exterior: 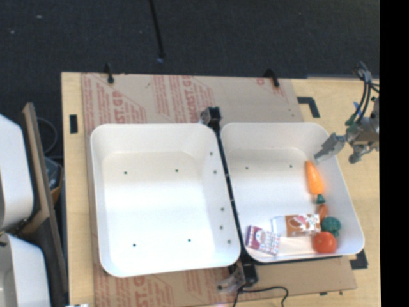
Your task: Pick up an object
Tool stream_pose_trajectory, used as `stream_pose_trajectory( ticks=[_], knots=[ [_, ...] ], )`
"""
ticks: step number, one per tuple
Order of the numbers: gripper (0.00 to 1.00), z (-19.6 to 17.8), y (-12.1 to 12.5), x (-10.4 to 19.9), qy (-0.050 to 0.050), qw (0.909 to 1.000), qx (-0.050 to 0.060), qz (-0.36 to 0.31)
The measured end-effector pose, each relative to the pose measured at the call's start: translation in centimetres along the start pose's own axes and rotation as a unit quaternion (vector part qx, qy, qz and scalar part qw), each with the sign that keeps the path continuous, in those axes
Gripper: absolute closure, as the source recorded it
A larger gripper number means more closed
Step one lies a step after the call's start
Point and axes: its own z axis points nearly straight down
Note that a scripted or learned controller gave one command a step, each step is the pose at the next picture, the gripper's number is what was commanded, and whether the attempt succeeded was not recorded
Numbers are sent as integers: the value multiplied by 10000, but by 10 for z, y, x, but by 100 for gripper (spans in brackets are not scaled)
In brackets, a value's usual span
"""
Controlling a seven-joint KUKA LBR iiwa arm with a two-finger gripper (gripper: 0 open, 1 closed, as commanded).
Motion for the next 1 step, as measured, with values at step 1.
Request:
stream_pose_trajectory(
  ticks=[1],
  knots=[
    [0,12,114,-1,-3,10000,-4,-12]
  ],
)
